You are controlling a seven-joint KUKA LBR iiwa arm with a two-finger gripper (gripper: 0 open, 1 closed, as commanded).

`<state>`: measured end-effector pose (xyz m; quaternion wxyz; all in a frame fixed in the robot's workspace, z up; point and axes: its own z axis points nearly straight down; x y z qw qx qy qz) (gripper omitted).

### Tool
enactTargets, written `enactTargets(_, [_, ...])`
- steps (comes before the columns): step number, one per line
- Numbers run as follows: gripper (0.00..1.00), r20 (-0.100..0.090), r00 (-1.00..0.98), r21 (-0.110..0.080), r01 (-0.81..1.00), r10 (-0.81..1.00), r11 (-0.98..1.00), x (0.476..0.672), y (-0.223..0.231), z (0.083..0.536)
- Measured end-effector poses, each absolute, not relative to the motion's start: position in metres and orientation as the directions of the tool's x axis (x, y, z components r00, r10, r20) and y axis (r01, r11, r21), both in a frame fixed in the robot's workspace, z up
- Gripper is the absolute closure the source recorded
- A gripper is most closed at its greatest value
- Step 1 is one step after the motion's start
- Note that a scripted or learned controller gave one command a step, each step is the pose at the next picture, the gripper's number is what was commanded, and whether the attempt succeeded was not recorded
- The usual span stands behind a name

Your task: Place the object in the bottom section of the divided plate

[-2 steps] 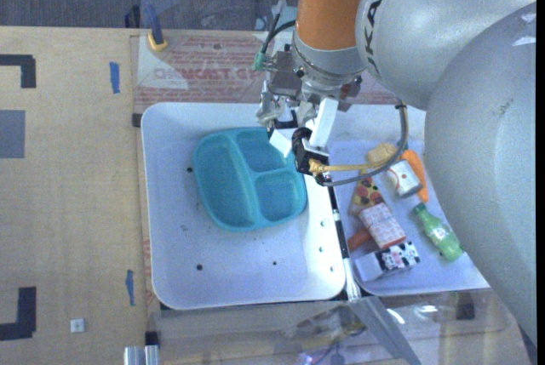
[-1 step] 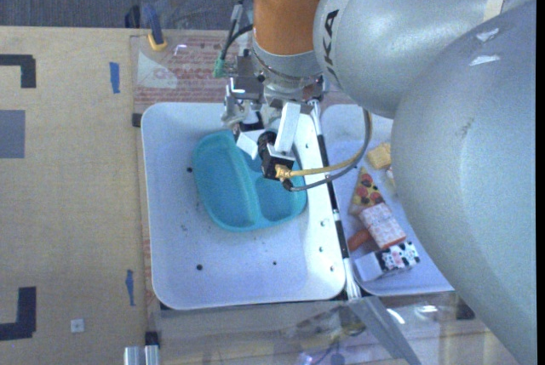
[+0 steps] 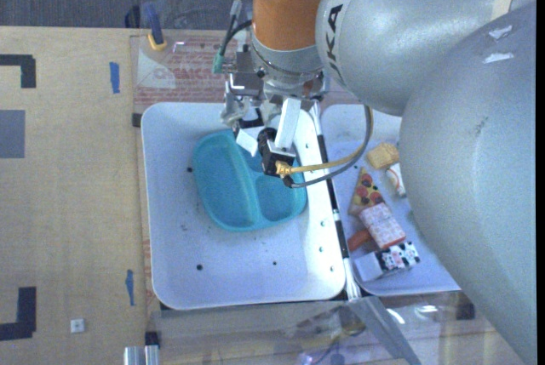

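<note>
A teal divided plate (image 3: 223, 185) lies in the left white bin (image 3: 230, 270), toward its upper right. A ridge splits it into a large section on the left and a smaller one on the right. My gripper (image 3: 260, 134) hangs from the orange-banded wrist directly over the plate's upper right rim, and its body covers that corner. I see nothing lying in the sections of the plate that show. The gripper's tip is hidden by its own housing and a cable.
The right bin (image 3: 358, 129) holds several small items: a tan cracker-like piece (image 3: 382, 155), a pizza-slice toy (image 3: 366, 191), a red box (image 3: 381, 225) and a black-and-white item (image 3: 398, 257). The large grey arm covers much of that bin. Bare wooden bench lies to the left.
</note>
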<state>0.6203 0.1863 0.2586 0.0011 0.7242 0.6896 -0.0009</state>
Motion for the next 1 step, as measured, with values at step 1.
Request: enactTargets(1, [0.00, -0.003, 0.049, 0.000, 0.999, 0.999, -0.049, 0.6202, 0.1866, 0.2586])
